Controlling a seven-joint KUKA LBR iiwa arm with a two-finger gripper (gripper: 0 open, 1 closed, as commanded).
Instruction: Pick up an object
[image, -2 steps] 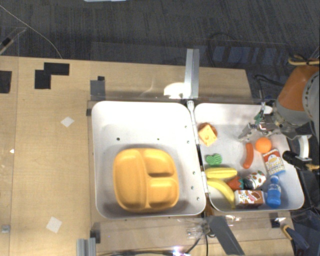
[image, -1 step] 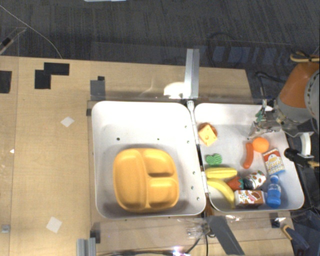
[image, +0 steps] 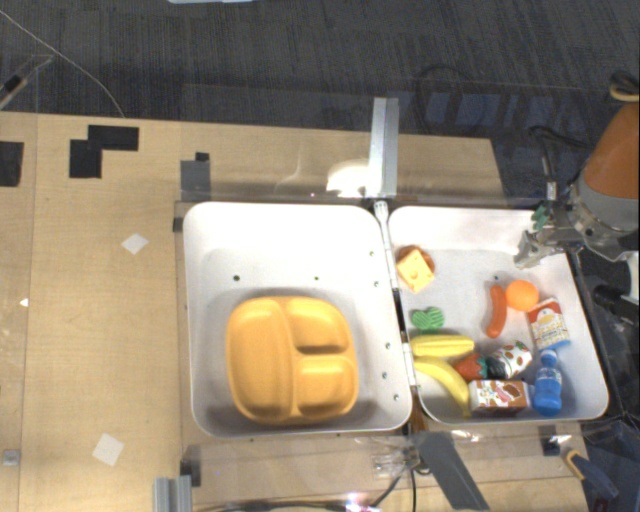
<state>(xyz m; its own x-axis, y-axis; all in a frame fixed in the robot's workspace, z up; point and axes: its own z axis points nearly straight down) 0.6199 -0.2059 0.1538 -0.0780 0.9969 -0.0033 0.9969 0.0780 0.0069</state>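
Observation:
The right bin (image: 455, 240) holds several small toys: a yellow cheese wedge (image: 414, 268), a green piece (image: 427, 319), two bananas (image: 443, 360), an orange sausage (image: 495, 310), an orange ball (image: 521, 294), a juice carton (image: 548, 324), a blue bottle (image: 547, 390) and a red box (image: 498, 397). My gripper (image: 531, 246) hangs over the bin's back right corner, above and right of the orange ball, touching no toy. Nothing shows between its fingers.
The left bin (image: 215, 250) carries a yellow divided plate (image: 291, 355). A metal post (image: 384, 140) rises behind the seam between the bins. The arm with its orange band (image: 612, 165) enters from the right edge. Black marks lie on the wooden bench at far left.

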